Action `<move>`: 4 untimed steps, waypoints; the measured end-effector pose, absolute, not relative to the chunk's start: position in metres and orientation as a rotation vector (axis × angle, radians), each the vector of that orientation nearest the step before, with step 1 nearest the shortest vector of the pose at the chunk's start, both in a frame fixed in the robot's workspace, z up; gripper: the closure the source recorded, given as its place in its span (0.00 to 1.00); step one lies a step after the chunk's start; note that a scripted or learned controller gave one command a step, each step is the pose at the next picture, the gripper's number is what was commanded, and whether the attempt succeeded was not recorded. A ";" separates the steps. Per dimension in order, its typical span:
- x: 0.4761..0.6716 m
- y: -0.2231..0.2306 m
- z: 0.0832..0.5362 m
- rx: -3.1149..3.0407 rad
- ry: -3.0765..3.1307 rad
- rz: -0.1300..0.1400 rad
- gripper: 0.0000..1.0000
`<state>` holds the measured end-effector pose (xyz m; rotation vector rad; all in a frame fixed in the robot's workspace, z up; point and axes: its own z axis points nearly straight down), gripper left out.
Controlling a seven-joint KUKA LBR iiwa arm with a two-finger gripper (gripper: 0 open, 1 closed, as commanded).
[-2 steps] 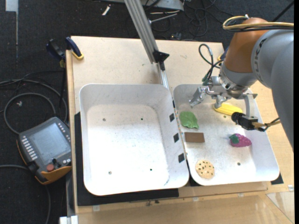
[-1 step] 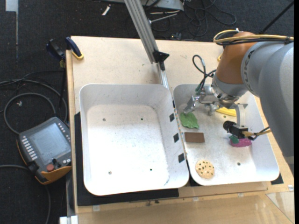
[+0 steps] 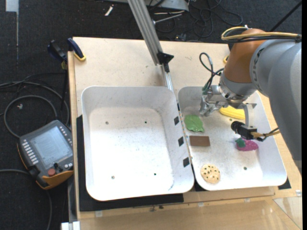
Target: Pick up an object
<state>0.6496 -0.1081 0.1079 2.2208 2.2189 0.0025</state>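
Overhead slant view of the bench with its two white bins. The left bin [image 3: 127, 143] carries nothing the arm is working on; the right bin [image 3: 268, 169] holds five small items. The KUKA arm enters from the right, its orange band above the wrist, and the gripper [image 3: 207, 108] hangs over the rear-left part of the right bin, just behind a flat green leaf-shaped piece [image 3: 194, 123].

Key relation — the green piece lies immediately toward the camera from the fingertips and a little to their left in the view, its long axis running roughly front-to-back in the bin, slightly slanted. It appears to lie flat on the bin floor, apart from the gripper. A yellow banana [image 3: 232, 112] lies just to the right of the gripper, partly under the wrist, so it is the other near candidate.

Further off: a brown rectangular block [image 3: 200, 141] in front of the green piece, a magenta object [image 3: 247, 145] toward the right wall, and a round speckled cookie [image 3: 210, 173] near the front rim.

Gripper state: nothing is seen between the fingers (whether they stand parted or closed cannot be told at this resolution). As a judgement, the pick is not yet made — a short move forward and down would bring the fingertips onto the green piece.
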 end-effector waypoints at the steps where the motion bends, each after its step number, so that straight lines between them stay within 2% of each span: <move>1: 0.649 -0.108 0.172 2.217 2.218 0.007 1.00; 2: 0.651 -0.108 0.226 2.214 2.219 0.007 1.00; 4: 0.623 -0.002 0.240 2.214 2.232 0.001 1.00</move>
